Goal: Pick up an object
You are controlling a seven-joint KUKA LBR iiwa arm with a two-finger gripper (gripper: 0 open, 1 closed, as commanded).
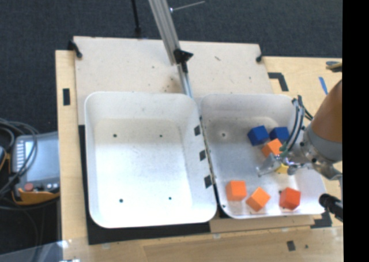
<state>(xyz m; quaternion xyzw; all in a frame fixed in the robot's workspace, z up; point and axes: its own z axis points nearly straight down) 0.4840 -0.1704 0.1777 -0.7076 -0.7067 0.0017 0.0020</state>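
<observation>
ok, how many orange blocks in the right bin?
4. Two lie near the front wall, orange block and its neighbour; a redder one lies right of them; one sits by the gripper. The arm may hide more.

Blocks (259, 198) in right bin (242, 105) — left bin (138, 100) beside.

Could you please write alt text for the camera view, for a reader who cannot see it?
A grey robot arm reaches in from the right, its gripper low among coloured blocks in the right bin. Two blue blocks and an orange one sit behind it; two orange blocks and a red block line the front wall. The left bin lies beside it.
</observation>
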